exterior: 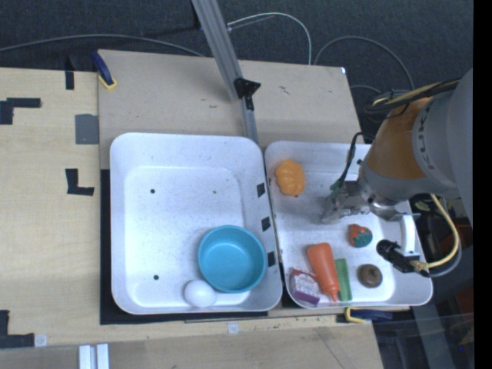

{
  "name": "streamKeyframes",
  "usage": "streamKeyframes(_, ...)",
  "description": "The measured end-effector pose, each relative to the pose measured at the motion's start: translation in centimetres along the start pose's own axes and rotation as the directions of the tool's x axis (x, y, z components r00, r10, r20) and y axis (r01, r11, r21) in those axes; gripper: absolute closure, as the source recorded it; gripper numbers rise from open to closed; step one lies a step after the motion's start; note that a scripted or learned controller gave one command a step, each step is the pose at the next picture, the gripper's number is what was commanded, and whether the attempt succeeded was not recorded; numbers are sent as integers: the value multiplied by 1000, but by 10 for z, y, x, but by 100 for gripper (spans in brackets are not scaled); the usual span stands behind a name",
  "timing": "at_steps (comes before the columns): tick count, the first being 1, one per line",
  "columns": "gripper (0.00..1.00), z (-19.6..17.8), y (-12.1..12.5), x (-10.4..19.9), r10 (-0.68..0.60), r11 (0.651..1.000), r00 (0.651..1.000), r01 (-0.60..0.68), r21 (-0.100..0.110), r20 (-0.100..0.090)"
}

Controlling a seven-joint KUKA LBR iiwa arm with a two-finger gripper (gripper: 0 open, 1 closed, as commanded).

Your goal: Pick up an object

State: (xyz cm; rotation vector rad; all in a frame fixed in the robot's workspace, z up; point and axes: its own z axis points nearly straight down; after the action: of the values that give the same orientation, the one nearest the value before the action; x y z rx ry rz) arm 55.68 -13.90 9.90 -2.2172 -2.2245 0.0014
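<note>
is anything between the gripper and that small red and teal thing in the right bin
Nothing visible stands between them. The gripper hangs over bare floor of the right bin, and the small red and teal object lies just beside it toward the near right. The orange carrot-shaped toy lies nearer the front, off that line.

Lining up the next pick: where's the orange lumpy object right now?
The orange lumpy object sits in the right bin, near its upper-left corner, left of the hand and above the orange bottle.
</note>
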Motion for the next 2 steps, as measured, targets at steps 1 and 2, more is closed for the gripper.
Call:
streamKeyframes(1,100,-44,-5,3,1,1000,1000,-1,-3,0)
streamKeyframes(2,100,-86,-3,3,2,1000,1000,-2,-4,1)
